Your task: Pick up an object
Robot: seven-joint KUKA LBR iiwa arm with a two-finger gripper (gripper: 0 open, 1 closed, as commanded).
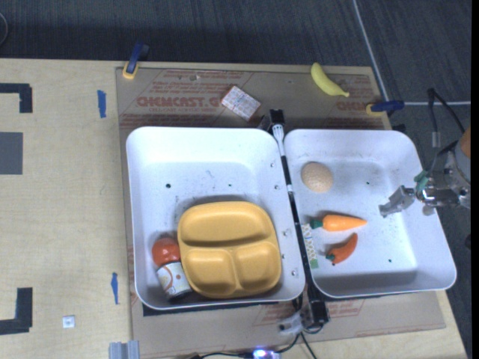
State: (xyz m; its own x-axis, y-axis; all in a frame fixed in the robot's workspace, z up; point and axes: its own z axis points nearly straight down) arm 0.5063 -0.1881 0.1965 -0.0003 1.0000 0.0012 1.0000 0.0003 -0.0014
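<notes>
In the right bin lie a beige egg near the back left, an orange carrot with a green top, and a small red pepper just in front of the carrot. My gripper hangs over the right side of this bin, right of the carrot and apart from it, with nothing seen in it. The left bin holds a big yellow compartment plate and a small red and white can at its front left corner.
A yellow banana and a small patterned card lie on the brown board behind the bins. Blue clamps hold the board's back corners. The arm's wrist and cables stand at the right edge.
</notes>
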